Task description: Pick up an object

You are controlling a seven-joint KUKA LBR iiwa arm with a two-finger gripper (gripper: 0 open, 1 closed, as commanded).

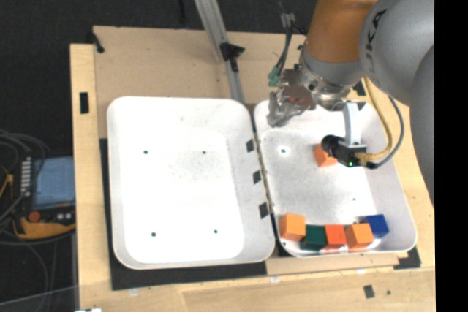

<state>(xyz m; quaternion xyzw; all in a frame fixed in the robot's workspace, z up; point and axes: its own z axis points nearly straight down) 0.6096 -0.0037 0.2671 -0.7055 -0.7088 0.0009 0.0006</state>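
My gripper (280,115) hangs over the far left corner of the right bin (322,186), below the orange wrist band. No object shows between its fingertips. An orange block (324,156) lies alone near the bin's middle, to the right of and nearer than the gripper, partly behind a black cable fitting. Along the bin's near edge sits a row of blocks: an orange one (293,226), a green one (315,236), two more orange ones (335,234) (358,234) and a blue one (376,224).
The left bin (179,179) lies beside the right one, joined by black clips along the shared rim. A slanted metal rail (212,18) rises behind the bins. Cables and a blue box (53,183) lie off the bench at left.
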